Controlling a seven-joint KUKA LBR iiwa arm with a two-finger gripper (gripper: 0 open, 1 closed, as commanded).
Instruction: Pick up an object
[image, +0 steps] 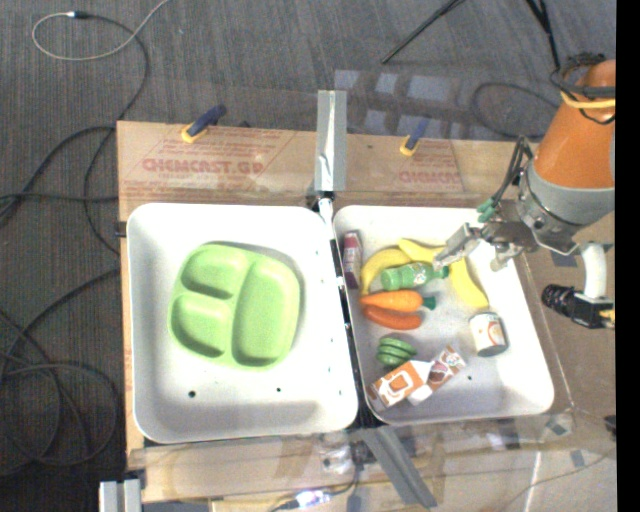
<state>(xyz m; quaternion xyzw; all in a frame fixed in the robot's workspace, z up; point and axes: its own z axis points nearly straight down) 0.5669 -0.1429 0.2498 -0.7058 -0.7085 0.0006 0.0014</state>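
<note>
Spanning the bench, a cardboard sheet (250, 165) underlies two white bins set side by side. Left bin (150, 400) holds a green divided tray (238, 305), three compartments, lying flat near the bin's centre. Right bin (530, 385) holds the loose objects. The arm (575, 150), orange band over grey wrist, enters from the right above the right bin's upper right corner. The gripper (452, 248) hangs over the upper middle of the right bin, fingers slightly spread, nothing seen between them; whether the tips touch anything cannot be told.

Objects in the right bin, larger first: a yellow banana (470, 285) curving from the upper centre down toward the right; an orange carrot (392, 300) with a second orange piece just below it; a green bottle (410, 274) lying just under the gripper tips, touching the banana; an orange-and-white carton (400, 385) near the front wall; a small can (487, 333) to the right; a green striped vegetable (395, 351) between carrot and carton; a dark red tube (351, 258) along the left wall.
</note>
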